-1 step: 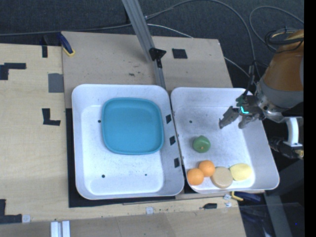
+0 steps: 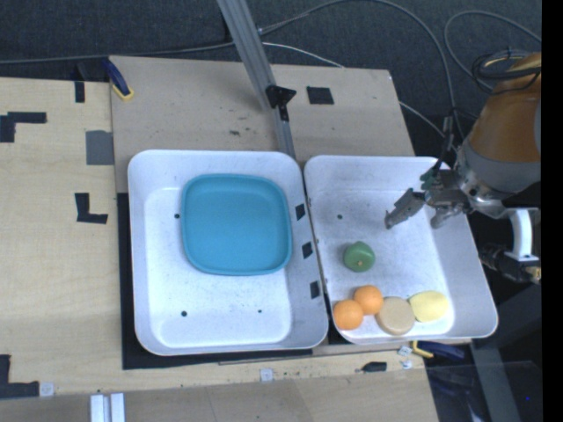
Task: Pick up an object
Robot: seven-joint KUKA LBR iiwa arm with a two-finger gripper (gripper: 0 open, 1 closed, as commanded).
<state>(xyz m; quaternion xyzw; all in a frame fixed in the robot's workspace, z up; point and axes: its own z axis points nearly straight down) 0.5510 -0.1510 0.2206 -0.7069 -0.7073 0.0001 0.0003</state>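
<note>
The right bin (image 2: 352,176) holds a green round fruit (image 2: 358,256) near its middle. Along its near edge lie two orange fruits (image 2: 359,307), a tan round piece (image 2: 396,316) and a pale yellow piece (image 2: 428,305). My gripper (image 2: 420,208) hovers over the right part of this bin, up and to the right of the green fruit and apart from it. Its two fingers are spread open with nothing between them.
The left bin (image 2: 158,315) holds a blue square plate (image 2: 236,223). A grey metal pole (image 2: 255,51) rises from the bench behind the bins. Cables run over the dark floor at the back right. Black tape marks dot the wooden bench.
</note>
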